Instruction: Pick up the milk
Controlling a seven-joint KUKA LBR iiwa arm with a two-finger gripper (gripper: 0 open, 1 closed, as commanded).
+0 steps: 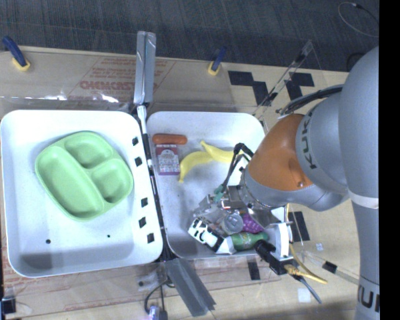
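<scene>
Gripper [228, 213] low over clutter at right bin's [207, 122] near edge; jaw state cannot be told. Milk [205, 233], black-and-white carton, lies at near-left corner beside green and purple items [248, 232]. Risk: crowding may cause wrong grab or slip.

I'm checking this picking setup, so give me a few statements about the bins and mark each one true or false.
1. The green divided plate lies in the left bin. True.
2. The banana lies in the left bin. False: it lies in the right bin.
3. The tool is over the right bin's near end. True.
4. The sausage lies on the plate. False: it lies in the right bin's far left corner.
</scene>
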